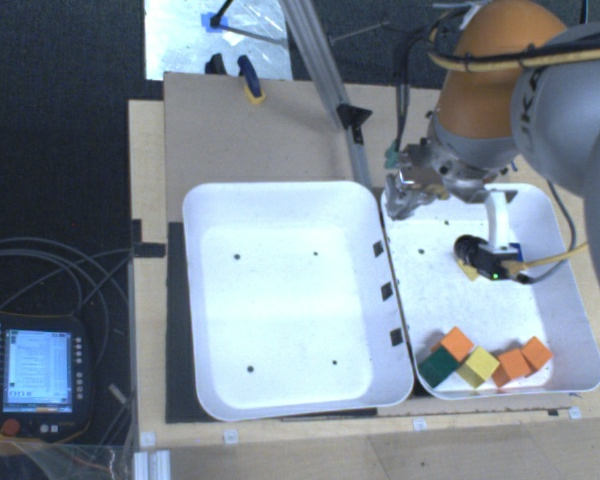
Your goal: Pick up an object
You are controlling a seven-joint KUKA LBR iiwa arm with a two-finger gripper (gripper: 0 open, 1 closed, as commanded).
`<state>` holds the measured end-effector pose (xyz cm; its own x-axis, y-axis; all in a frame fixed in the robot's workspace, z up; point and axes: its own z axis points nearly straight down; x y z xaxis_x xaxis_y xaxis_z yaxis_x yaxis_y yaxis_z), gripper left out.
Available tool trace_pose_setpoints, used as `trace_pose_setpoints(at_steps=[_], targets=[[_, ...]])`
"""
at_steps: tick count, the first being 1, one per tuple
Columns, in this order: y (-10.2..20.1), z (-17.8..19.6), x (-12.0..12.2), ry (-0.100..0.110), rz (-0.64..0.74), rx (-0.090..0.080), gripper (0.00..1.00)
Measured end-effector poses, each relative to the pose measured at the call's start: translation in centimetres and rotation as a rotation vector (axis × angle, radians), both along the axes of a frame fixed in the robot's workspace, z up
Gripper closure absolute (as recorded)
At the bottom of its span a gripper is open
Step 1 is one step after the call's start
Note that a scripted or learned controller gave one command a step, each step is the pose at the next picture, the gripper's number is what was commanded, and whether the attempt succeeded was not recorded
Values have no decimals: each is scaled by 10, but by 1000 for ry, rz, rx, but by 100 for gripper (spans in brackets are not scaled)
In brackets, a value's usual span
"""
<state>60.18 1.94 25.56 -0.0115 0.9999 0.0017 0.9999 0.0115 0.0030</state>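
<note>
Several small blocks lie clustered at the near edge of the right bin point(570, 298): an orange block point(457, 343), a green block point(438, 367), a yellow block point(477, 367) and two more orange blocks point(513, 364) point(536, 352). My gripper point(402, 196) hangs over the far left corner of the right bin, well away from the blocks. Nothing shows beneath it or in it. The grey arm with its orange band reaches in from the upper right.
The left bin point(280, 298) sits beside the right one, their rims meeting at the middle. A slanted metal pole point(325, 68) crosses behind the bins. A teach pendant point(35, 373) with cables lies off the bench at left.
</note>
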Motion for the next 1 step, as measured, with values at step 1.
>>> trace_pose_setpoints(at_steps=[1], targets=[[56,0,11,0,0,1,100]])
